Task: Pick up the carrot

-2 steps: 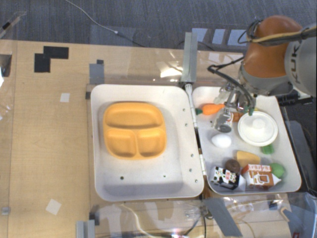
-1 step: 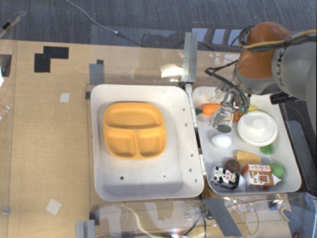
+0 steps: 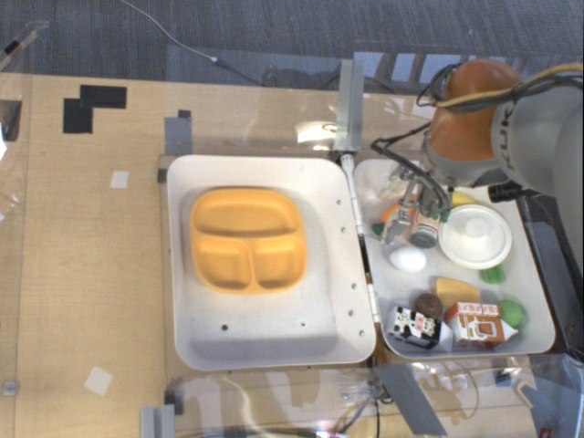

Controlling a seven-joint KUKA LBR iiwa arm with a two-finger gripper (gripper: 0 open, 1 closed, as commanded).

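my gripper (image 3: pixel 406 219) hangs low in the right bin (image 3: pixel 544 336); whether my jaws are apart i cannot tell. the carrot (image 3: pixel 391 214) shows as an orange sliver touching my left side, long axis unclear.

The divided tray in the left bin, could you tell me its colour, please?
The divided tray is yellow-orange, seen plainly in the camera view.

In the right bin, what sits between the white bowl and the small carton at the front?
A yellow wedge lies between the white bowl and the carton, in the camera view.
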